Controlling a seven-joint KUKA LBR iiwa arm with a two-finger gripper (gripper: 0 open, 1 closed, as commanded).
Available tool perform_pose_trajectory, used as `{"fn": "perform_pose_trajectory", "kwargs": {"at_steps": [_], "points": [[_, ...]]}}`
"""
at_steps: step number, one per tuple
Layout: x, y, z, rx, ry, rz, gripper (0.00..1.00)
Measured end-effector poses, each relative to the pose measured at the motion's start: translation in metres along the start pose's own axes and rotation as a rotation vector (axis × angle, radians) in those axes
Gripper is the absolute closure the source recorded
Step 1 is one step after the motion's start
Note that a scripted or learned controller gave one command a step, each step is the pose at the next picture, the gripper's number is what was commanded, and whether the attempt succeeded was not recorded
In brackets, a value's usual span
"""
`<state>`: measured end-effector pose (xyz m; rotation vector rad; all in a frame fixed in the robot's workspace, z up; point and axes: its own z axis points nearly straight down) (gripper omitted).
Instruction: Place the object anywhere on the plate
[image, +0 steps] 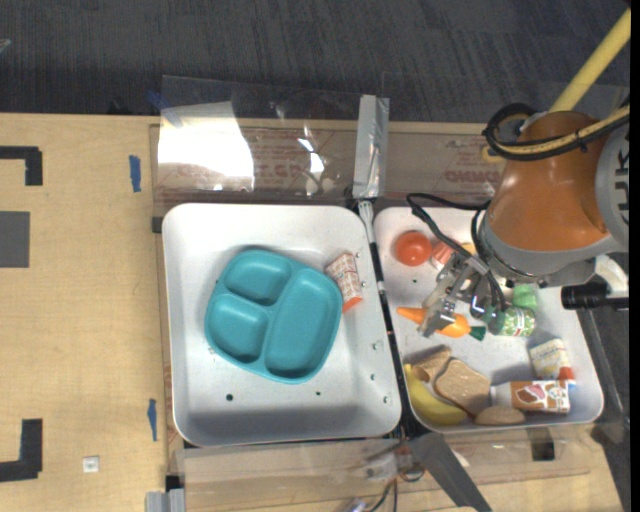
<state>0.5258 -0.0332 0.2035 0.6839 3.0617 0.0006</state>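
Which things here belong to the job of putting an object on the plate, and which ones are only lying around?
For the job:
- teal plate in the left bin
- gripper, over the right bin

Lying about:
- small packet beside the plate
- tomato
- carrot
- green bottle
- bread slice
- banana
- juice carton

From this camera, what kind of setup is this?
Likely a robot pick-and-place test bench, not a kitchen: two white bins, a teal divided plate in the left one, toy food such as a banana in the right, with the gripper over it.
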Motion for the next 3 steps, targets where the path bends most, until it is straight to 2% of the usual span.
{"fn": "perform_pose_trajectory", "kwargs": {"at_steps": [1, 2, 3], "points": [[-0.010, 0.087, -0.068, -0.005, -0.005, -0.118, 1.00], [0.019, 0.123, 0.012, -0.001, 0.005, -0.410, 1.00], [0.018, 0.123, 0.010, -0.002, 0.002, -0.410, 0.00]]}}
